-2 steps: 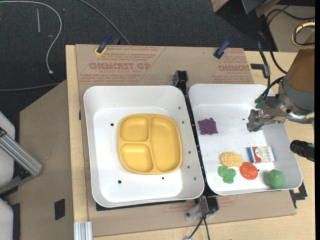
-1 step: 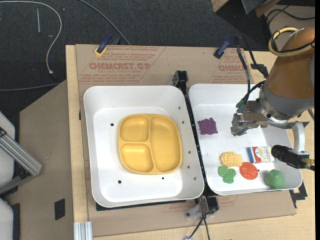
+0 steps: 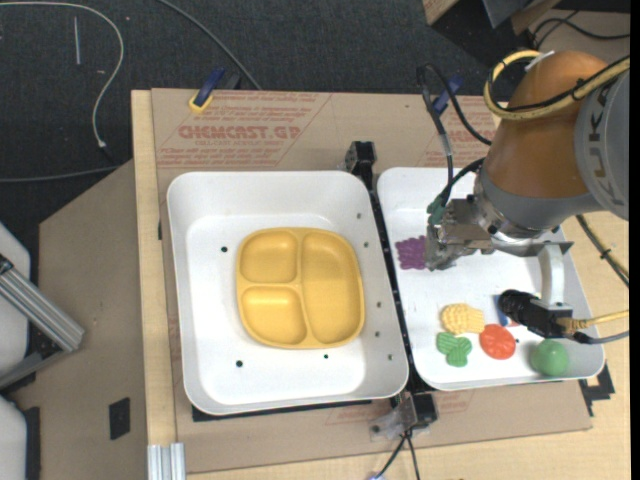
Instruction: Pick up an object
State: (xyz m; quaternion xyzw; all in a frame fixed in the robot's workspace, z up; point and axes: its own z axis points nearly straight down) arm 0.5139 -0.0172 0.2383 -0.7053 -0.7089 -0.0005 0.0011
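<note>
Grey and metallic, the tool (image 3: 441, 257) hangs low in the right bin (image 3: 420, 193), just beside the grapes (image 3: 410, 253); whether it is apart or together I cannot tell, and nothing shows clamped in it. Both bins stand on a counter (image 3: 90, 298) covered with a brown cardboard sheet (image 3: 280, 128) that has red print, and around it lies a dark, rough carpet floor (image 3: 250, 18). The bins are shallow, white and smooth, with rounded corners. In the left bin (image 3: 185, 203) lies a yellow plate (image 3: 300, 288), glossy, with three hollows. The grapes are a small purple bumpy cluster near the right bin's left wall. Nearer the front edge lie a yellow ribbed corn (image 3: 462, 318), a green knobby piece (image 3: 454, 349), a red round piece (image 3: 497, 342) and a green ball (image 3: 548, 357), close together, all apart from the tool.
</note>
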